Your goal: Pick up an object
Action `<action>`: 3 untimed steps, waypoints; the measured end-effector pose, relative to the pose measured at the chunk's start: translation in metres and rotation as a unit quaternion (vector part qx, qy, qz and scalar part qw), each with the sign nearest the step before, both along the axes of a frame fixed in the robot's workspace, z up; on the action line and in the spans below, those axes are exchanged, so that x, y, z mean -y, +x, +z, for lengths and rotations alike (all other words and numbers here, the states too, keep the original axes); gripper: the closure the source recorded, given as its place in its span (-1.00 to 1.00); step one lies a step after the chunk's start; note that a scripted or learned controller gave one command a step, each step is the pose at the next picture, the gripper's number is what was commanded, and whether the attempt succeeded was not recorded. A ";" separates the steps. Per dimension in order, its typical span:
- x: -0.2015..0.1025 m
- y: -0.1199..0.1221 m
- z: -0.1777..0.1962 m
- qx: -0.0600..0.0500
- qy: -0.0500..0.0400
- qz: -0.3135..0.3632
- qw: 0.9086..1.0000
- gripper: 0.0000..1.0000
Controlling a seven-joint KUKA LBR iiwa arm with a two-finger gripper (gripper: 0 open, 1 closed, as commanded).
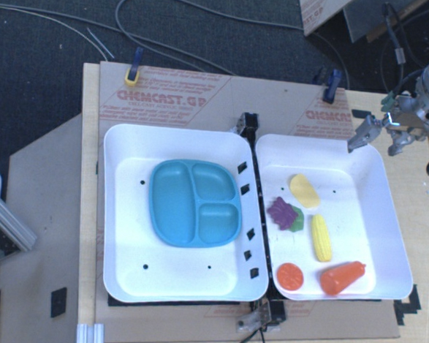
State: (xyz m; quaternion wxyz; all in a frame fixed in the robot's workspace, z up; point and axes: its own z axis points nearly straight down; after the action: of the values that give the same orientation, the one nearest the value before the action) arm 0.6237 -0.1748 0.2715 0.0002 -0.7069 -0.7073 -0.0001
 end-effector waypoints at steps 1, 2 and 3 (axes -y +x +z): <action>0.006 -0.007 -0.056 -0.003 0.001 0.000 1.000 -1.00; 0.014 -0.015 -0.109 -0.003 0.001 0.000 1.000 -1.00; 0.008 -0.020 -0.171 -0.004 0.001 0.000 1.000 -1.00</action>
State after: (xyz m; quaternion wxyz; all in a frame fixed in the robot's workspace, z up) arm 0.6037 -0.1832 0.1005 0.0037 -0.7069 -0.7073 0.0016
